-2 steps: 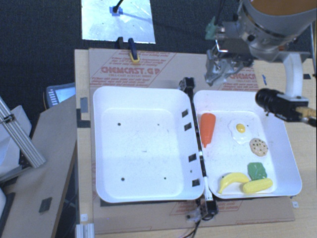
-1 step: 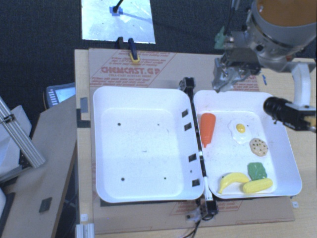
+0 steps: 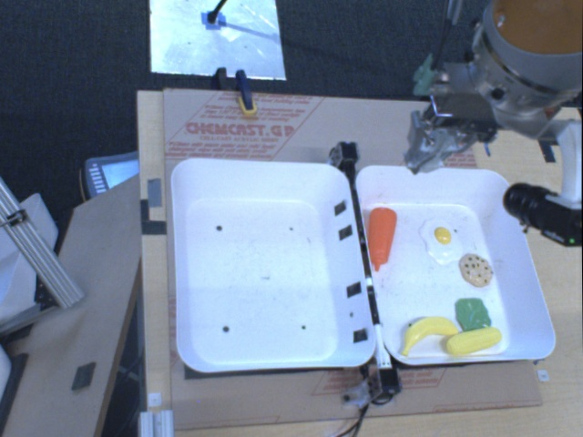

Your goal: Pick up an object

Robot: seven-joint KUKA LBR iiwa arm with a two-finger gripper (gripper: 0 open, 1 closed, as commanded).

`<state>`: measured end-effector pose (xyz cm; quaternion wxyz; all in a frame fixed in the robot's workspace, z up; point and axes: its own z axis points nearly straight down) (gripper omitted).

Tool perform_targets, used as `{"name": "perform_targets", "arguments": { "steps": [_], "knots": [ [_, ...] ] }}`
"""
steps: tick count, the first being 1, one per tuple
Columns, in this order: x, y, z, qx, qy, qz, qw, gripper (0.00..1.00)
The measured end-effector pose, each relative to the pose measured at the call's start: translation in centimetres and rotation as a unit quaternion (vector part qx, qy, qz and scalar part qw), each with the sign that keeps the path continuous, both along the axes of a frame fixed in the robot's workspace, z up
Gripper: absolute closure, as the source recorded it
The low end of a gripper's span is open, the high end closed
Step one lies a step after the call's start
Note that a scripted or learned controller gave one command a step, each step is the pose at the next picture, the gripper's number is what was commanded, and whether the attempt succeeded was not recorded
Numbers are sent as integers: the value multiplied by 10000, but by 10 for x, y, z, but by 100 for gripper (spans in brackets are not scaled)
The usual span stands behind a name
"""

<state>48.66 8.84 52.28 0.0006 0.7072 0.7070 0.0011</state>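
Two fingers [image 3: 422,160] hang above the right bin's [image 3: 524,244] rim; spread unclear.

In your right bin [image 3: 519,244], the carrot [image 3: 381,236] lies at nine o'clock, egg [image 3: 441,241] at twelve, cookie [image 3: 475,269] at three, banana [image 3: 426,331] at six, beside the corn [image 3: 474,340].

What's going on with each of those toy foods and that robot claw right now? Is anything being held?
carrot: lying in the right bin, untouched
fried egg: lying flat
cookie: lying flat
banana: lying loose
green piece: lying loose
yellow piece: lying loose
gripper: above the bin's far edge, holding nothing
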Motion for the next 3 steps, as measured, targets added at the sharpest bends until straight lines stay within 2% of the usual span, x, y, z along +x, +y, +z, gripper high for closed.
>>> {"name": "perform_targets", "arguments": {
  "steps": [1, 2, 3],
  "knots": [
    [0, 17, 9, 3, -1, 21, 10000, 100],
    [0, -1, 12, 0, -2, 0, 10000, 100],
    [0, 13, 12, 3, -2, 21, 10000, 100]
  ]
}}
